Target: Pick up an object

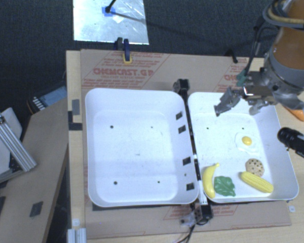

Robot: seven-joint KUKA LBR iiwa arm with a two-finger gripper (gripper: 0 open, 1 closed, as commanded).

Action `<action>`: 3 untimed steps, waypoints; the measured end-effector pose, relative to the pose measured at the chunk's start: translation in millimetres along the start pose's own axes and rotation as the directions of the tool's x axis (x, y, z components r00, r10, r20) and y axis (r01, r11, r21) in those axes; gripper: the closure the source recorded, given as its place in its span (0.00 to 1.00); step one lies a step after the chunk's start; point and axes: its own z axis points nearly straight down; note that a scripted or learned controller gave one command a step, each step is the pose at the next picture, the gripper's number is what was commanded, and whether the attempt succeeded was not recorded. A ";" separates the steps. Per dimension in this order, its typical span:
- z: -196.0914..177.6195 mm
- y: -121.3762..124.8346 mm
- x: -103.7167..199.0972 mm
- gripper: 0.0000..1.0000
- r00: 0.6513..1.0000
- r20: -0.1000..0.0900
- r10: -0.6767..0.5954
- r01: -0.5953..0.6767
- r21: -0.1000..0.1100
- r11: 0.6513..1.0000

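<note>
From my overhead camera I judge the pick not yet made: the claw (228,103) hangs over the right bin (281,151) holding nothing, its opening unclear to me, while the fried egg (246,141), cookie (254,166), corn (256,182), banana (209,180) and green leaf (225,186) lie near the front.

The arm (290,59) is showing a grey casing with a broad orange band directly above the wrist, and a pale ribbed ring is capping that band. Dark cables are running down beside the casing toward the gripper (227,104), which is appearing as a grey metal two-finger unit with angular, faceted surfaces.
</note>
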 end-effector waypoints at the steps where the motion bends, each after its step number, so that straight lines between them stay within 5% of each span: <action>1: -133.3 -10.8 74.7 0.00 1.000 -0.003 -0.002 0.002 -0.002 1.000; 2: 31.9 9.4 126.8 0.00 1.000 0.004 0.002 -0.002 0.027 1.000; 3: 28.5 -12.9 187.0 0.00 1.000 0.001 0.001 -0.001 0.016 1.000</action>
